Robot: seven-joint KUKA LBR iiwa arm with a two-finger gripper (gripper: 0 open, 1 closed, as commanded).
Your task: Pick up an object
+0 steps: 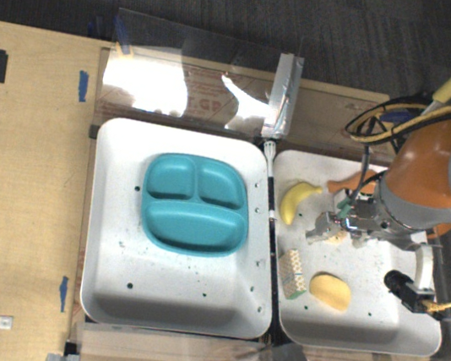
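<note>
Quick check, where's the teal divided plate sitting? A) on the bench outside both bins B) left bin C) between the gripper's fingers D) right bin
B: the teal divided plate lies flat in the left bin, while the arm works over the right bin.

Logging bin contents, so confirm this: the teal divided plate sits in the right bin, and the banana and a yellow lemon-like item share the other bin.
Wrong bin: the camera view shows the teal divided plate in the left bin. The banana and yellow lemon-like item do share the other bin.
</note>
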